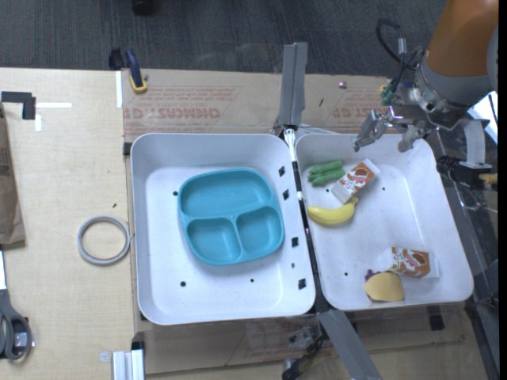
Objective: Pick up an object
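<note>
1. Lying in the right bin (444,287) were a banana (331,214), a green pod (325,172), a small carton (354,181), a second carton (411,262) and a yellow chip (385,286); any could serve.
2. The gripper (388,131) hung over the bin's far edge with its fingers spread and nothing between them.
3. Reaching was the step in hand (by my reading); next it needed to pick one target and descend.
4. The arm's upper part was cut off.
5. The left bin (150,291) held a blue tray (230,216).

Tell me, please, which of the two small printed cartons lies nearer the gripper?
The carton beside the green item, above the banana; the other carton lies near the bin's front, by the yellow disc.
</note>
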